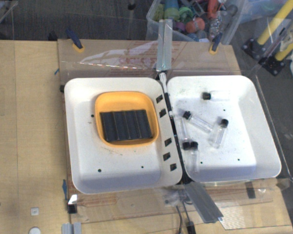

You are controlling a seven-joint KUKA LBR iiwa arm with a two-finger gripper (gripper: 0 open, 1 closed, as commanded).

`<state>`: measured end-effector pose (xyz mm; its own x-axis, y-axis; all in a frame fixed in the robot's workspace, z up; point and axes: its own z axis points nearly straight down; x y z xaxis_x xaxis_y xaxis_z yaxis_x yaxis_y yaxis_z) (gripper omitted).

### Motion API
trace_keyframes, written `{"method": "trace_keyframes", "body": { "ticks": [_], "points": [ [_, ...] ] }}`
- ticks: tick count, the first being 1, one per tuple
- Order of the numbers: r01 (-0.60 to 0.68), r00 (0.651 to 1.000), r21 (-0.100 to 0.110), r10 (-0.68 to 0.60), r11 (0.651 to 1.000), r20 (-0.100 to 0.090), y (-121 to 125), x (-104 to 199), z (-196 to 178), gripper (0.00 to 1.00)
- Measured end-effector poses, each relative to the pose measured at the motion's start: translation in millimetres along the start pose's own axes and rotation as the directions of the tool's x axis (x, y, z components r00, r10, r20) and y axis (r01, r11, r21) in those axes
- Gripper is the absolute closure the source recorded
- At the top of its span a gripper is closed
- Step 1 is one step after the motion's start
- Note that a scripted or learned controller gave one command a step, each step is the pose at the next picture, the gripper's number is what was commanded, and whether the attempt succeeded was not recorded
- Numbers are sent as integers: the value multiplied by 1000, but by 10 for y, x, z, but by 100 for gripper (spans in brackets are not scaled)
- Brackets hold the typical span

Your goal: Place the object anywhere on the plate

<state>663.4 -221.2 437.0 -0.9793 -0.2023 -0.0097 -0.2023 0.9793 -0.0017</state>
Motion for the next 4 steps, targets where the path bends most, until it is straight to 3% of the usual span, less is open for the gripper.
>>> {"method": "trace_keyframes", "body": {
  "ticks": [1, 2, 3, 4],
  "points": [
    [364, 931, 0, -364, 931, 1, -11, -47, -1, 100],
    [549, 836, 0, -549, 836, 2, -10, -47, -1, 100],
    [724, 690, -1, -724, 690, 2, -10, -47, 2, 100],
    [923, 384, -1, -923, 384, 3, -11, -45, 7, 100]
  ]
}}
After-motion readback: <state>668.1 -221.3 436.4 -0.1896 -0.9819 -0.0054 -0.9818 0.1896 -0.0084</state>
